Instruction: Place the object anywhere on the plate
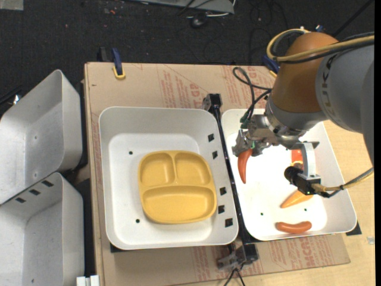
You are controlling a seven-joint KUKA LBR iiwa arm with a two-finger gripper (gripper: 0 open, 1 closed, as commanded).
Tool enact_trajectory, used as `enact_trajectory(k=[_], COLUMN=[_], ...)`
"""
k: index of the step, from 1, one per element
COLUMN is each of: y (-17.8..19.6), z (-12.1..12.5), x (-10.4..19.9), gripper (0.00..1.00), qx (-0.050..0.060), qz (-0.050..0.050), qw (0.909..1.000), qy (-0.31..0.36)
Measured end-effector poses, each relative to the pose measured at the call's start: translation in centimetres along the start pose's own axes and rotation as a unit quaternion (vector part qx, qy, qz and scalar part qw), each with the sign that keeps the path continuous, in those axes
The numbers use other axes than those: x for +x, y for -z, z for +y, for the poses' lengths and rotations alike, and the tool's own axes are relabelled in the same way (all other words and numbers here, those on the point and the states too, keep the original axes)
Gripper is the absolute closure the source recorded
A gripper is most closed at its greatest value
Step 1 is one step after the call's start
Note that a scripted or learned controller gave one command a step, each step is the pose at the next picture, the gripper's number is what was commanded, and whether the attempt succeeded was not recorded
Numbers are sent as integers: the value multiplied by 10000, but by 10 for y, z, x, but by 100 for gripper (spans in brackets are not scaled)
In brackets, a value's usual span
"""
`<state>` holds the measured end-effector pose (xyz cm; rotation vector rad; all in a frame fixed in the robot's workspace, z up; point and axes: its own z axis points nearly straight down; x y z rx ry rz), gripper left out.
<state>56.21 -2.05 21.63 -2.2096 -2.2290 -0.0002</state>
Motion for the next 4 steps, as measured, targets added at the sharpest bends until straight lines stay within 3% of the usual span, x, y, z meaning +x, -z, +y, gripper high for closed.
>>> enact_trajectory(k=[3,4], y=[19,19], z=[11,11], x=[141,137], gripper=[100,0], qx=[-18,-11], qz=[-2,-12], qw=[10000,10000], qy=[-5,-30])
